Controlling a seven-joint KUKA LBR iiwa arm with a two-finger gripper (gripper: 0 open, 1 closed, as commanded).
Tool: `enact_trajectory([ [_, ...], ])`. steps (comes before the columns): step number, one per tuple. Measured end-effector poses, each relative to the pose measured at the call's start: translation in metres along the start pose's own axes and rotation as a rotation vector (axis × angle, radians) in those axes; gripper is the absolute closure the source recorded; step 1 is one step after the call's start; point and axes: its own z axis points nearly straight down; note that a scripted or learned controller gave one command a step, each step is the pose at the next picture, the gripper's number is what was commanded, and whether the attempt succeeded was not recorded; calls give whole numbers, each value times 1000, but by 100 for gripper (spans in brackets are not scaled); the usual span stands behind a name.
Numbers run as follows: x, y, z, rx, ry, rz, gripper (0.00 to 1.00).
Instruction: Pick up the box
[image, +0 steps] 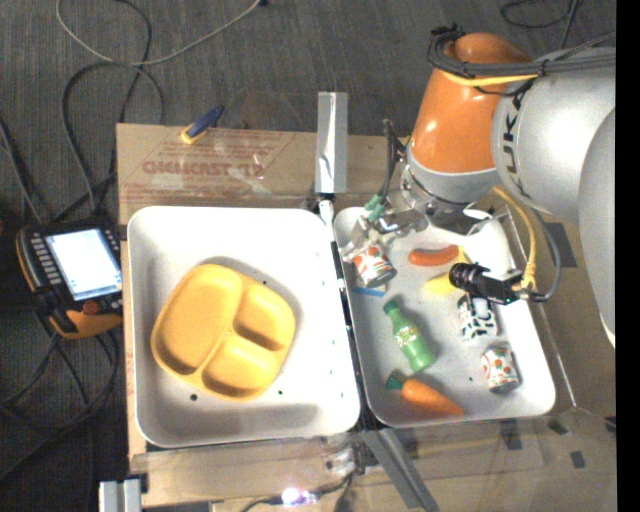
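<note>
Looking at the right bin (540, 395), you see the hand (385, 222) low at its top-left corner, grip state can't tell, w/ what's prob. the box (371, 264), red-and-white, just below it, near a green bottle (409, 336) and a carrot (428, 396); yellow tray (226, 330) in the left bin (150, 250).

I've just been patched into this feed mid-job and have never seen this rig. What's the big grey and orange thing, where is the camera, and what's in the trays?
One camera looks down at a slant. The grey and orange arm reaches in from the right; its gripper sits low over the right bin's top-left corner, by a small patterned box. I cannot tell its grip. That bin also holds a green bottle, a carrot and a sausage. The left bin holds a yellow divided tray.
</note>
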Motion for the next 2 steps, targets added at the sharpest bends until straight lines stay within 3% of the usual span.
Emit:
enact_trajectory([
  [1,-37,-85,40,2,1,-155,100],
  [2,58,-51,43,2,1,-64,100],
])
